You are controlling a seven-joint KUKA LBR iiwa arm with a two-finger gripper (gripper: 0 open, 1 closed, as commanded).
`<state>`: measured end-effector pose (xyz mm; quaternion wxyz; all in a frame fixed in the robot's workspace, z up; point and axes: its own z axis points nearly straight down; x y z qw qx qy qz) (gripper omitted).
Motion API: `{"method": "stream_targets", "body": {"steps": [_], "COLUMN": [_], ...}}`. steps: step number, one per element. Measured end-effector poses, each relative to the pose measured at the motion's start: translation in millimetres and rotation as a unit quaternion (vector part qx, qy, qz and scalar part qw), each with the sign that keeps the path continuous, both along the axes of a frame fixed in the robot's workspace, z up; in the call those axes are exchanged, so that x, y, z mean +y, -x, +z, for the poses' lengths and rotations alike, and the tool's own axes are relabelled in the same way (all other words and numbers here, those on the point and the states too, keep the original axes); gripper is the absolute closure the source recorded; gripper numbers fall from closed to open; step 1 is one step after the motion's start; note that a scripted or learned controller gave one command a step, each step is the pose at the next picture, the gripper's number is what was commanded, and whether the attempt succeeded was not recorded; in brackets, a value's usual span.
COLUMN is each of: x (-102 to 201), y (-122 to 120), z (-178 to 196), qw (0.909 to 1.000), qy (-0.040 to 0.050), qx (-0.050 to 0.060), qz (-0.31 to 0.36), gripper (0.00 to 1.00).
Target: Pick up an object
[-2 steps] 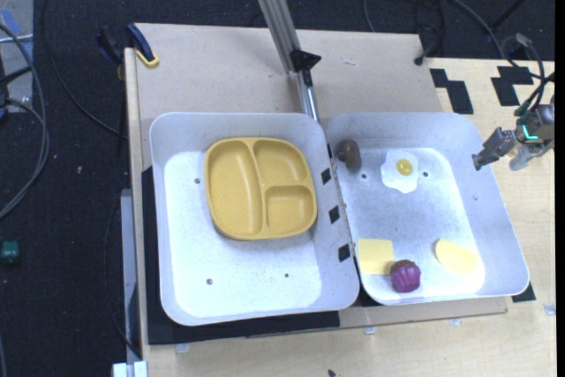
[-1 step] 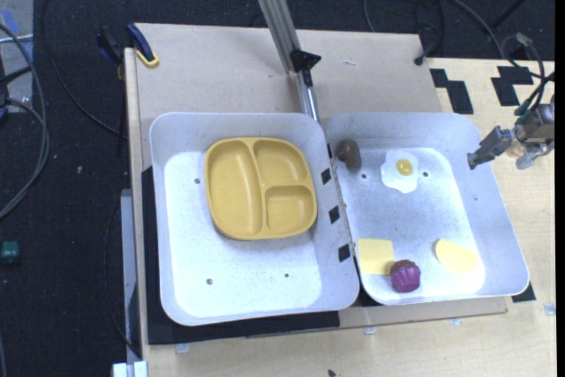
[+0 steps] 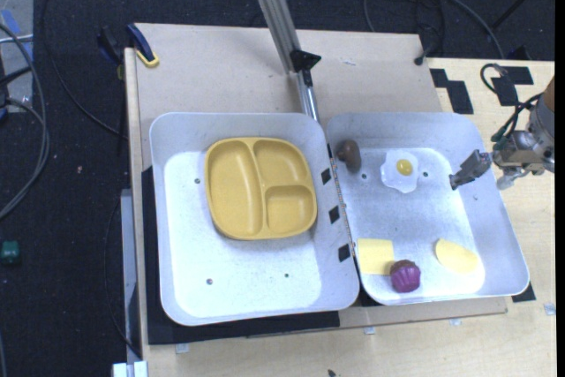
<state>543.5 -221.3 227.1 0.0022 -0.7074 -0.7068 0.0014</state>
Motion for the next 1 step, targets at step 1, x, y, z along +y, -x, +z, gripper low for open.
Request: {"method": "stream_targets", "body": {"steps": [1], "x": [0.0], "y": [0.7], "z": [-43.3], "qw": [1.0000], "qy": [0.0002], "qx": [0.000], "qz": [0.000], "gripper": [0.00]}}
